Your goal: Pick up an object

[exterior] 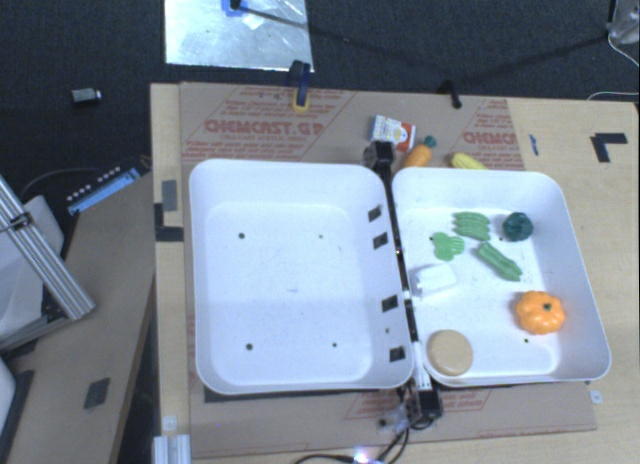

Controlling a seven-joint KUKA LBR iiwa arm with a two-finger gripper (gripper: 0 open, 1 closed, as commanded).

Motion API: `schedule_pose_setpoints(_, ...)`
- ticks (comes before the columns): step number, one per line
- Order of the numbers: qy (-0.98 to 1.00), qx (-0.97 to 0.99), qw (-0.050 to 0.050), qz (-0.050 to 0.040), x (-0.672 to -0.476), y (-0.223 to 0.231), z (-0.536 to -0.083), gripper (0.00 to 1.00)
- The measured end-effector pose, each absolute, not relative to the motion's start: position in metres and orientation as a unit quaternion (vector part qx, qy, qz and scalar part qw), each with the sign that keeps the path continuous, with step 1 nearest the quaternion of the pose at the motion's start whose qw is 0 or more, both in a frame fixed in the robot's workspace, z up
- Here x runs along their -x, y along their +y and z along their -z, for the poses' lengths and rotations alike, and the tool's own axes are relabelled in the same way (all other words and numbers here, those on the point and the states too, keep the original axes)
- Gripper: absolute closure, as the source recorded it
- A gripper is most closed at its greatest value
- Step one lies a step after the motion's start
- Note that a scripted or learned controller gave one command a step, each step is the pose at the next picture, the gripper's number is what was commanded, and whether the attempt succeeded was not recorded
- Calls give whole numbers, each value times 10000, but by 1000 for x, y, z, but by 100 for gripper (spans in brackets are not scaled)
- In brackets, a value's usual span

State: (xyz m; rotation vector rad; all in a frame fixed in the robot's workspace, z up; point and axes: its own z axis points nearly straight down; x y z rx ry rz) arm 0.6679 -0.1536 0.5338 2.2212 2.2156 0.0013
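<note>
All the toys you could pick up lie in the right bin (565, 252). The long green pod (498, 260) lies flat near the middle. Its long side runs on a slant, from the upper left down to the lower right. Just above it is a ridged green piece (470, 224), which lies more sideways, left to right. Beside that, near the far right corner, is a dark green round toy (517, 226). A small light green piece (447, 246) sits to the left of the pod, and a white block (435, 278) lies just below it, close to the left wall of the bin. An orange pumpkin (540, 312) sits below the pod, near the right side, with its stem up. A round tan disc (450, 352) lies flat in the near left corner.

The toys are spread out. The pod and the ridged piece are close, and the others have bare white floor around them. Nothing lies on top of any toy.

The left bin (290, 272) sits right beside it, and black clips (381, 242) run down the line where the two bins meet. Both bins rest on a brown cardboard sheet (260, 124) on the bench (120, 282). Behind the bins, on the cardboard, lie an orange carrot toy (417, 156), a yellow toy (466, 162) and a small white and red box (392, 131). A shiny silver sheet (238, 10) lies farther back on the dark floor.

I cannot tell how wide the pincer is or if it holds anything.
</note>
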Motion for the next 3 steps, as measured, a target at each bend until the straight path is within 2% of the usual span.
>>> schedule_pose_setpoints(1, 7060, -7082, 25, -4, -668, -205, -536, 100)
schedule_pose_setpoints(2, 7092, -7050, -52, 22, -594, -146, -428, 100)
schedule_pose_setpoints(3, 7092, -7050, 26, -20, -612, -134, -466, 100)
